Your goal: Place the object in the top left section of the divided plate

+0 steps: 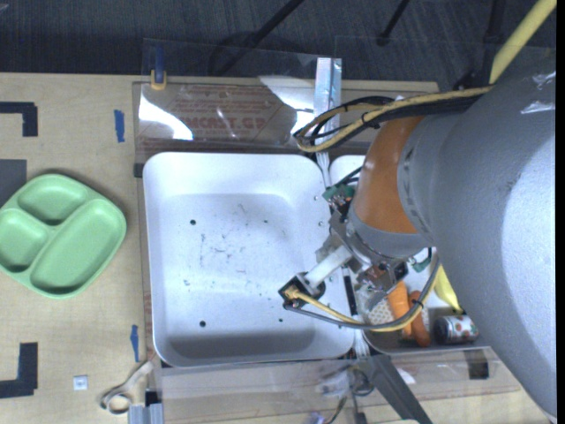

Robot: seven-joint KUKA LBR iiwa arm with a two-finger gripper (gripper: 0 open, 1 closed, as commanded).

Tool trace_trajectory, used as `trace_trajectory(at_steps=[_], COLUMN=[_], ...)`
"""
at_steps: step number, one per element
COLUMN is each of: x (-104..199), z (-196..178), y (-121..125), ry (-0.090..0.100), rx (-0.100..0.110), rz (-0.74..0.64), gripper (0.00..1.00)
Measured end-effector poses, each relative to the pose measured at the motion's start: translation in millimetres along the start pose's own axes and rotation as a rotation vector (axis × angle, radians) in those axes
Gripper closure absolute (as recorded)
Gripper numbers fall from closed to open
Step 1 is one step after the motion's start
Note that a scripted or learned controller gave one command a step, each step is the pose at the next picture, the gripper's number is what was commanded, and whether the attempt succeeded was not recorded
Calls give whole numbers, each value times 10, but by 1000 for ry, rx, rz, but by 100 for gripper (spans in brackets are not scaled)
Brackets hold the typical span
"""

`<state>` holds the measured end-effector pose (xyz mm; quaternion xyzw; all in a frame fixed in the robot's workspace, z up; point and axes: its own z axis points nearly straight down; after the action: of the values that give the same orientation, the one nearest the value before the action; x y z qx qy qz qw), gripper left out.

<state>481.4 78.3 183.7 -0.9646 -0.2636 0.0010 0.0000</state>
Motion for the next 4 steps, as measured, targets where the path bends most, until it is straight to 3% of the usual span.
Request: trace_trajectory(at_steps=[1,2,3,4], x=[396,393,136,218], z=[778,691,941,911], y=[-629,-631,-256,-271], ry=[0,-3,9,31], rx=[2,3,19,17], rz=[284,286,190,185], gripper=[0,100,100,0])
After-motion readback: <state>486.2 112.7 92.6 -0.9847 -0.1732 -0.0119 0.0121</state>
